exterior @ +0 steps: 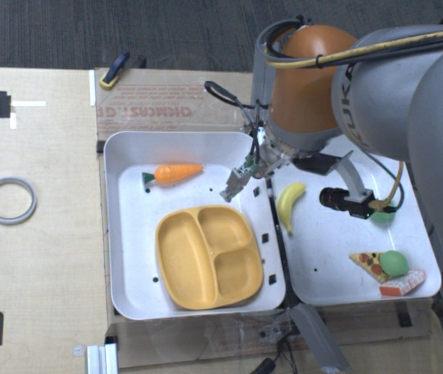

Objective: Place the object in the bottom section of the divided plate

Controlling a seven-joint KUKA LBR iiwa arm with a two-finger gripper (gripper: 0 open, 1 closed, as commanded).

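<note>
I see the gripper [238, 184] low over the left bin [120, 209], its fingers close together with nothing I can make out between them, tips just above the plate's upper right rim. So I judge nothing is picked yet and the whole placing is left. The plate [209, 255], yellow plastic, glossy, rounded corners, three sections with raised dividers, sits bare toward the bin's near side; which section counts as bottom I read as the one nearest the camera. The task names no object; nearest the fingers is the carrot [176, 173], orange, tapered, green stub end, smooth toy plastic, lying flat on the bin floor to their left, apart from them. A banana [289, 202], yellow, curved, lies in the right bin [338, 283] just past the shared wall. Farther off in that bin: pizza slice [370, 264], green ball [394, 262], a red and white piece [402, 284]. Both bins are shallow white moulded trays.
</note>
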